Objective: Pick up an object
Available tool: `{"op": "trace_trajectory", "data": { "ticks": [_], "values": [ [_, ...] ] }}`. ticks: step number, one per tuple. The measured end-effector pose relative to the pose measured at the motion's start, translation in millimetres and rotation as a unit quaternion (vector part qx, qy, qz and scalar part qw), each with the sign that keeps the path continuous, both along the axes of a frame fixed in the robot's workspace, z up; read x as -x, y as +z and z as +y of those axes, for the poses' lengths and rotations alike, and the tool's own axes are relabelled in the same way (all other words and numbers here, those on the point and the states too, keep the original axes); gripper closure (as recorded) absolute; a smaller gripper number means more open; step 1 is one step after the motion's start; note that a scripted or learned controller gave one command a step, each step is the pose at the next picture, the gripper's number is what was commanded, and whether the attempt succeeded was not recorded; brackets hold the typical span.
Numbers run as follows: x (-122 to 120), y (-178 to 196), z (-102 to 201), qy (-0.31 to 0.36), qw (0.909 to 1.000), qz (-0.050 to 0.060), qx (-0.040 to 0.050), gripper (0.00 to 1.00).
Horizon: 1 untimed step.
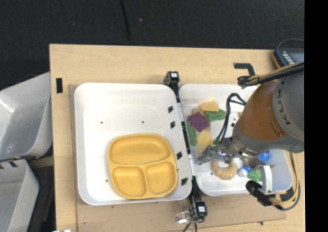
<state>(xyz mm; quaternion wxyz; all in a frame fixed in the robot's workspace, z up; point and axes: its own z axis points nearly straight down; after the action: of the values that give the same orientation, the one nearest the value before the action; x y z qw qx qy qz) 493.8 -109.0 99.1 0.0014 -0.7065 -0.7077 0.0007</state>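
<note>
- Reaching into the right white bin (205, 187), the grey-and-orange arm (266, 115) hung low beside the tan ring-shaped toy (224, 170), seemingly targeting it.
- Whether the jaws stood apart or together, I cannot tell.

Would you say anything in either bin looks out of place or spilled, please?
Nothing stands out. The yellow tray lies flat in the left bin, and the toys, such as the purple piece and tan ring, sit loosely piled inside the right bin.
</note>
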Motion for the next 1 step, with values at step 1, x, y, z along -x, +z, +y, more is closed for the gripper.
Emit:
{"op": "trace_trajectory", "data": {
  "ticks": [1],
  "values": [
    [-1.6, 12.1, -2.3, -0.005, 1.0000, -0.003, 0.0009, 1.00]
  ]
}}
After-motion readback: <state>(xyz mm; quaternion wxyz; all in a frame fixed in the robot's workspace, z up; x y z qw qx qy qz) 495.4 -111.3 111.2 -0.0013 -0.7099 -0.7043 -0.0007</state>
